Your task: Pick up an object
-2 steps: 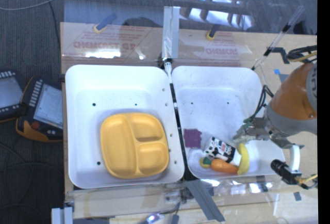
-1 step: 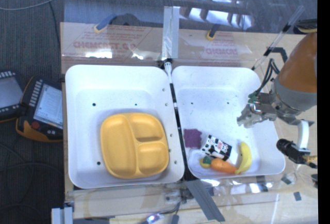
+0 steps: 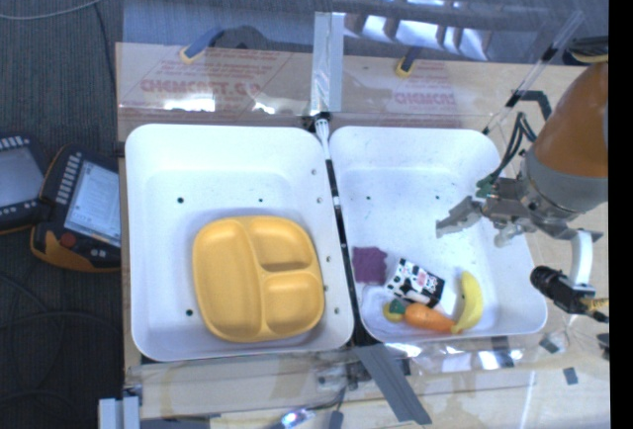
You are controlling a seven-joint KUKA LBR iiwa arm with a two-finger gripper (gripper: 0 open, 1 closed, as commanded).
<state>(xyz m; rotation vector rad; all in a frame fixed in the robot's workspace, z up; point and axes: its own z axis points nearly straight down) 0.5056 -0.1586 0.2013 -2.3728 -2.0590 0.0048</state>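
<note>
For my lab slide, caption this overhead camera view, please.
KUKA gripper poised open above the right bin, near a banana, carrot and purple block; yellow tray in the left bin.

The claw (image 3: 482,221) hangs spread open above the right white bin (image 3: 415,165), apart from the yellow banana (image 3: 471,300) and orange carrot (image 3: 428,318) (both at the near wall).

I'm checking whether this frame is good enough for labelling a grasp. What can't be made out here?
- Gripper: too small and blurred to tell whether its fingers are open or shut.
- Black-and-white spotted object: too small to identify.
- Green item beside the carrot: mostly hidden by the carrot and the spotted object.
- Purple object: blurred, shape unclear.
- Arm: cut off by the right edge.
</note>
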